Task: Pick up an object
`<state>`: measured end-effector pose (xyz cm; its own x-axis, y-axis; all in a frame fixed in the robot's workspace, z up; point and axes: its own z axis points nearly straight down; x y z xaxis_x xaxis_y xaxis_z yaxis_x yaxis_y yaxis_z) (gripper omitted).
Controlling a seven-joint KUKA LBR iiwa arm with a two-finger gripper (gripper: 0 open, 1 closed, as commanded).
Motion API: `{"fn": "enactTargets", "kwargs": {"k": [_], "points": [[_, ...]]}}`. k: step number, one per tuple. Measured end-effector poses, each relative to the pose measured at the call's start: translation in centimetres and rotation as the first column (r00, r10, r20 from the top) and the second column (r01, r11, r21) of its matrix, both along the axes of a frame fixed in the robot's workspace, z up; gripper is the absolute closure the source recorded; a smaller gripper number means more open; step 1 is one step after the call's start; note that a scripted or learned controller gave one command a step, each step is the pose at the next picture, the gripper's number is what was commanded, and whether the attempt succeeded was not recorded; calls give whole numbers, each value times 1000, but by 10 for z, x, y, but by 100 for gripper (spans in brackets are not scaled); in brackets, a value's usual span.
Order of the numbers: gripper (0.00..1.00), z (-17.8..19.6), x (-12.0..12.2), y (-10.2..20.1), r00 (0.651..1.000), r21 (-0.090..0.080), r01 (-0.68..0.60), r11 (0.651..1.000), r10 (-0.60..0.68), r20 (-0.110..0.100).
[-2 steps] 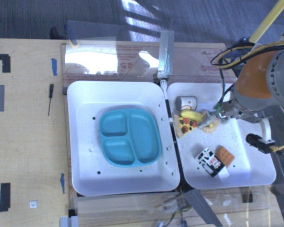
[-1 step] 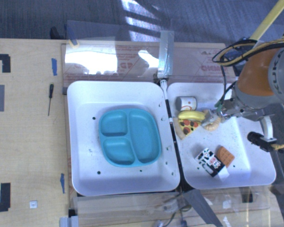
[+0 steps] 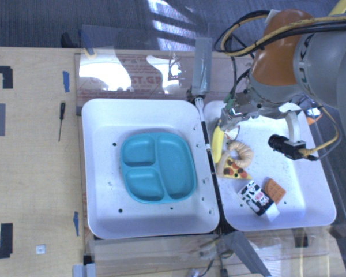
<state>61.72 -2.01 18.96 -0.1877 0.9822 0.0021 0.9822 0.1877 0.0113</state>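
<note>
Banana (image 3: pixel 217 143) yellow, slim; touching beige ring (image 3: pixel 240 152).

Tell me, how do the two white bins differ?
The left bin holds one big thing, a teal divided plate; the right bin holds several small ones, among them a banana and a pizza slice. The gripper hangs over the right bin, not the left. Both are shallow and white.

The arm (image 3: pixel 311 56) is cut off by the edge at two o'clock. The right bin (image 3: pixel 311 206) is partly hidden beneath it. The small patterned box's (image 3: pixel 255 197) markings cannot be read.
</note>
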Motion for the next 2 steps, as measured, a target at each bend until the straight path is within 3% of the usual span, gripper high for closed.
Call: {"fn": "enactTargets", "kwargs": {"k": [1,2], "points": [[0,-5,-3,-6,1000,-4,9,1000,-9,-9],[0,-67,-29,-83,993,-5,-121,993,121,-15]]}}
